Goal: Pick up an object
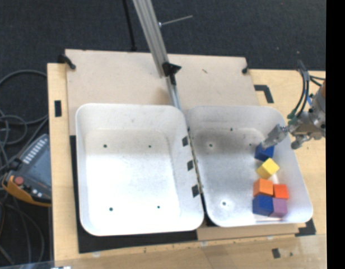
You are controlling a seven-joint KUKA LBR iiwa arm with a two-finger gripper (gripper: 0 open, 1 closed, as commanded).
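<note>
Right bin [228, 122], gripper [287, 136] spread above half-hidden blue cube [264, 152], arm cropped.

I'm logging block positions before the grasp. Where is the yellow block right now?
The yellow block lies in the right bin, near its right wall, just below the blue block at the gripper and above the orange block.

Even bright overhead light, soft faint shadows, mild blur, coarse grain, no glare
</note>
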